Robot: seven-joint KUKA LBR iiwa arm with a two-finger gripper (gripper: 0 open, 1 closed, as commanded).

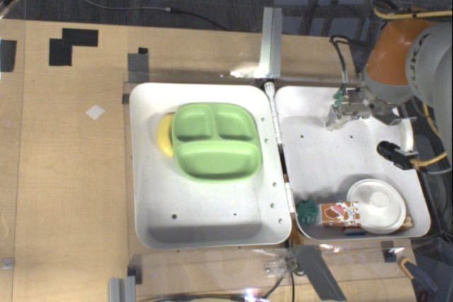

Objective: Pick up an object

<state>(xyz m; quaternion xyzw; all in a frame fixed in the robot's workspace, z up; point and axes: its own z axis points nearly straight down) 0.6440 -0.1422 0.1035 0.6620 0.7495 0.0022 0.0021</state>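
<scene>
Two white bins sit side by side on the bench. Left bin (152, 173): a green divided plate (215, 139) lies in its far half, toward the middle; a yellow object (164, 135), mostly hidden, shows at the plate's left edge, touching or tucked under it, cannot tell which.

Right bin (333, 166): all loose items crowd the near edge. A white bowl (376, 204) sits at the near right corner. A small red-and-white carton (341, 213) lies on its side just beside the bowl, on its left, appearing to touch it. A small dark green item (306, 211) rests at the near left corner, just beside the carton. The rest of this bin's floor is bare.

The gripper (345, 110) hangs over the far right part of the right bin, well apart from the bowl, the carton and the green item. At this slant and size, cannot tell whether its fingers are apart or together; nothing is visibly between them.

Progress, as judged: no object is lifted; every candidate lies on a bin floor. The whole pick remains: travel to a target, descend, close, raise. Nearest candidates are the three at the right bin's near edge. The carton and green item look the easier grabs; the bowl is wide and its rim may slip.
</scene>
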